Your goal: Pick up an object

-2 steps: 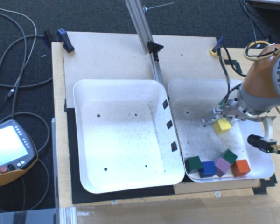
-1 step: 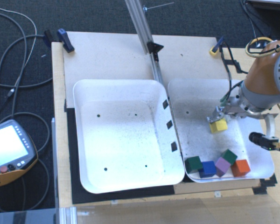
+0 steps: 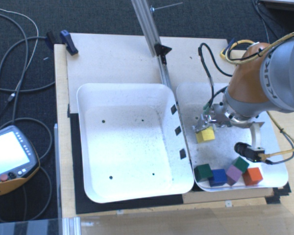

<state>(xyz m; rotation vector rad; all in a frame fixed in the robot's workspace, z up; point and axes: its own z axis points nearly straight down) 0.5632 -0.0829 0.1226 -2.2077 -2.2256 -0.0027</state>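
My gripper (image 3: 203,128) hangs over the left part of the right bin (image 3: 272,131). It is shut on the upper edge of a small yellow block (image 3: 206,135), which sits tilted between the fingertips. Along the bin's front edge lie a green block (image 3: 203,171), a blue block (image 3: 217,177), a purple block (image 3: 233,174), a dark green block (image 3: 242,163) and an orange block (image 3: 253,176). All of them are apart from the gripper.
The left bin (image 3: 88,131) lies beside the right one, with black clips (image 3: 178,130) on the shared wall. A slanted metal pole (image 3: 144,18) rises behind the bins. A black cable plug (image 3: 247,151) on the arm hangs above the blocks.
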